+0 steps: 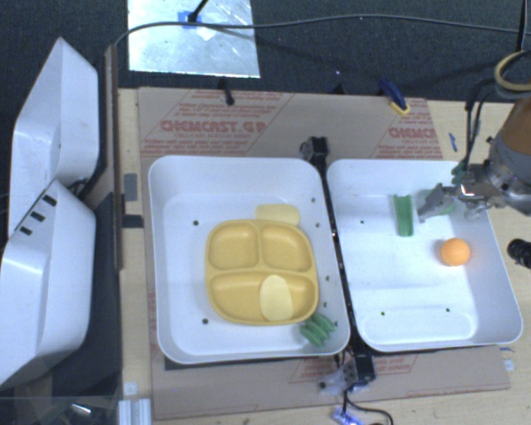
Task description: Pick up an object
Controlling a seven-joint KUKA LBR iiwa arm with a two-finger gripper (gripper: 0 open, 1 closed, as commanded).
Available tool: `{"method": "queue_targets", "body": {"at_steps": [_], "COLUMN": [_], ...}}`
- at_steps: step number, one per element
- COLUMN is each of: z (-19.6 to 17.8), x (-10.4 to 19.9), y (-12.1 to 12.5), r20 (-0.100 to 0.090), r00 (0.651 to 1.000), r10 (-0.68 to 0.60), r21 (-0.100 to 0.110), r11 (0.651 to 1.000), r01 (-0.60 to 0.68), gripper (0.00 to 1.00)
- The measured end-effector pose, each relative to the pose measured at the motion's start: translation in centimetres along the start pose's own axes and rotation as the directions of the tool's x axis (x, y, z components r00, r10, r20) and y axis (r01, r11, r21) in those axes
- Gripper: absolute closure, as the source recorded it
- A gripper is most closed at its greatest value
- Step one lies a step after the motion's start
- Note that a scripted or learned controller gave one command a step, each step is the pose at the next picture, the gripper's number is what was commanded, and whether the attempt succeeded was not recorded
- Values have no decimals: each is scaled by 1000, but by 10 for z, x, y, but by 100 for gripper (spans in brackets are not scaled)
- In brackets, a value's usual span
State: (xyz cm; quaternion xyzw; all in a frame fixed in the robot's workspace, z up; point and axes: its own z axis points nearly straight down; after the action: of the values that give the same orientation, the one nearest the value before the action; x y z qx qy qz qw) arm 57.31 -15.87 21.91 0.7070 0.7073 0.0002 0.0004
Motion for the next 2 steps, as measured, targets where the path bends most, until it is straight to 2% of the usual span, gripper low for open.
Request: {"method": "queue_targets", "body": {"at_steps": [2], "z": [0], "x": [0], "y": [0], "r20": [0], "r00": [1000], "r10": [0], "r21": [0], "r11": [1000], "r01": [0], "gripper": [0]}}
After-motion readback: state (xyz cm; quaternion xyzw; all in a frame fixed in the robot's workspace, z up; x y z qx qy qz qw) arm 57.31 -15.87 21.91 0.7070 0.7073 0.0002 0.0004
